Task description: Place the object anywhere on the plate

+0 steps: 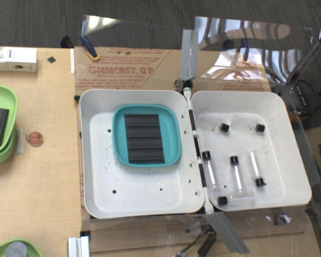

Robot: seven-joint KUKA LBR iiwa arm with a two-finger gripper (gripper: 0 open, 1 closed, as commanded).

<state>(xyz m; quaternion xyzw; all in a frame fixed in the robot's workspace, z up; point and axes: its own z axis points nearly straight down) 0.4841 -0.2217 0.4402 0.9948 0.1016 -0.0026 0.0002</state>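
I noted teal plate (147, 135) centre-left of frame, in left bin (96, 191), dark ridged insert on it. Clear vials (235, 173) with black caps lay scattered in right bin (294, 186), well apart from plate; none placed yet. Jaws' state: could not tell. Green tray (2, 103) at left edge on counter (43, 197); bin walls between vials and plate.

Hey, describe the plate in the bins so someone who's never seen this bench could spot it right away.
Look at the two white bins side by side; take the left bin. The plate lies flat in its upper middle: a teal, rounded-square dish with a dark ribbed insert at its centre. Nothing else in the bins is coloured; the right bin holds clear vials with black caps.
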